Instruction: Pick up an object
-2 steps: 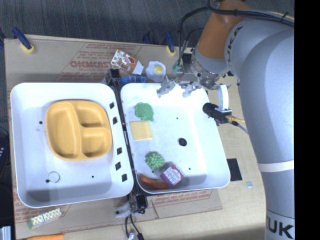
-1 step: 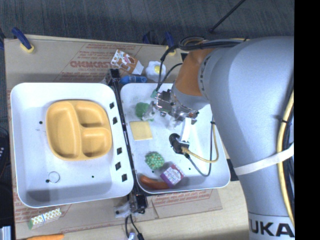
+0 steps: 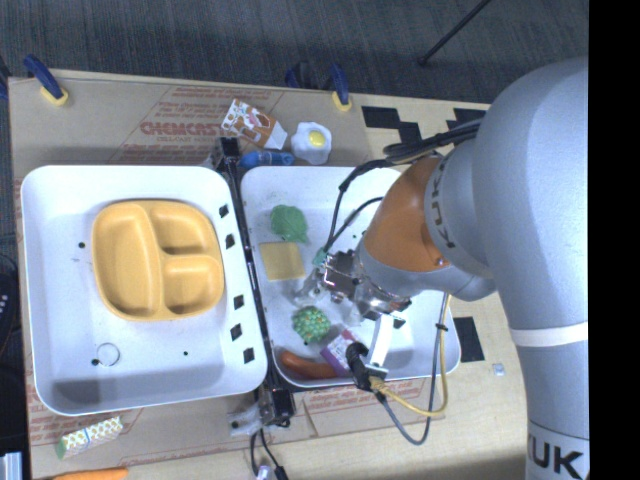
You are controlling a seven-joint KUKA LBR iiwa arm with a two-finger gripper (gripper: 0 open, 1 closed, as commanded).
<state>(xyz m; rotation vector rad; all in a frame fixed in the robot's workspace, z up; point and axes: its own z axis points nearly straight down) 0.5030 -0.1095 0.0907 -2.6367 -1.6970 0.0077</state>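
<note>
My gripper [image 3: 322,286] reaches down into the middle of the right bin [image 3: 430,358], under the grey arm and its orange band. Just below it lies a bumpy light-green ball [image 3: 310,322]. A yellow square block [image 3: 282,260] lies to the left of the gripper, and a dark green leafy piece [image 3: 289,222] sits above that. A brown sausage [image 3: 305,366] and a purple item [image 3: 340,351] lie along the bin's front wall. Nothing shows between the fingers.
The left bin [image 3: 50,268] holds a yellow divided tray [image 3: 158,258]. Behind the bins sit a small printed carton [image 3: 246,121], a blue piece [image 3: 264,158] and a white-and-yellow egg shape [image 3: 312,141]. A yellow cable [image 3: 415,400] loops off the bin's front right.
</note>
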